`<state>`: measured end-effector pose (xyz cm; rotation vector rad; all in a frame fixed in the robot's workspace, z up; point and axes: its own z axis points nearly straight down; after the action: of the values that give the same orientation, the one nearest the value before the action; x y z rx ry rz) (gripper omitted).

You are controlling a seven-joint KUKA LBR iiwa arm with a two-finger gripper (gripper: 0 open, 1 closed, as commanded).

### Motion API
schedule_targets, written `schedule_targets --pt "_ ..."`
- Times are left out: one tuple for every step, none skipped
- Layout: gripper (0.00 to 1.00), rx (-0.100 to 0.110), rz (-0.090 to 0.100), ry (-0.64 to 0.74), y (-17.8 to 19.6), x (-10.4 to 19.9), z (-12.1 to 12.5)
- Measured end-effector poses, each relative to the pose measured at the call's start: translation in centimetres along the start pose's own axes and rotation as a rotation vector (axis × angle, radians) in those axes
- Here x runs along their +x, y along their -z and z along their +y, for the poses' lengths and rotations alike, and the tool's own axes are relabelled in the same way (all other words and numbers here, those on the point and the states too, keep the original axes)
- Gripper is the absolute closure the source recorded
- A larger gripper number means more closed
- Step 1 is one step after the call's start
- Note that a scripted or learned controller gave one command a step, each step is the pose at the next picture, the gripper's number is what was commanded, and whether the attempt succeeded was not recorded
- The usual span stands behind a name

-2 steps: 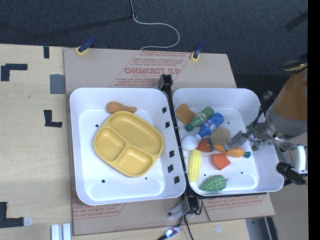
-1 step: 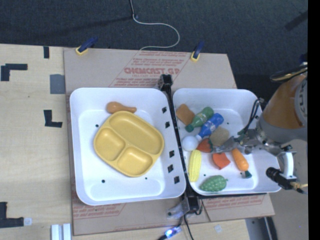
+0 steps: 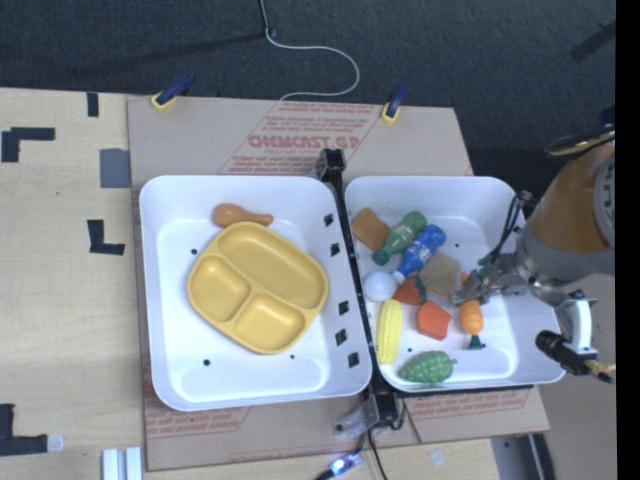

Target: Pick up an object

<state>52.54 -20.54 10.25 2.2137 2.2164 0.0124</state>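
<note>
In the right bin [image 3: 500,200], the tool [image 3: 470,293] hangs low just above the carrot [image 3: 471,319], right of the red block [image 3: 433,320]; I cannot tell its state. Corn [image 3: 388,330] and the blue bottle [image 3: 420,251] lie left of the carrot.

Two bins sit side by side on the bench. In the left bin [image 3: 160,298], a divided tray [image 3: 258,286] lies with a toy drumstick [image 3: 240,214] just behind it. The right bin [image 3: 500,353] holds crowded toy food (corn cob [image 3: 389,330] nearest the divider), the gripper [image 3: 472,290] among it.
</note>
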Motion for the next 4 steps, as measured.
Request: schedule_targets --pt "1.00 0.010 -0.001 -0.001 5.0 -1.0 -0.2" --pt "1.00 0.011 0.000 0.000 9.2 -0.7 -0.4" --pt "1.00 0.011 0.000 0.001 12.3 -0.7 -0.3" --pt "1.00 0.012 0.003 0.005 12.6 3.9 1.3"
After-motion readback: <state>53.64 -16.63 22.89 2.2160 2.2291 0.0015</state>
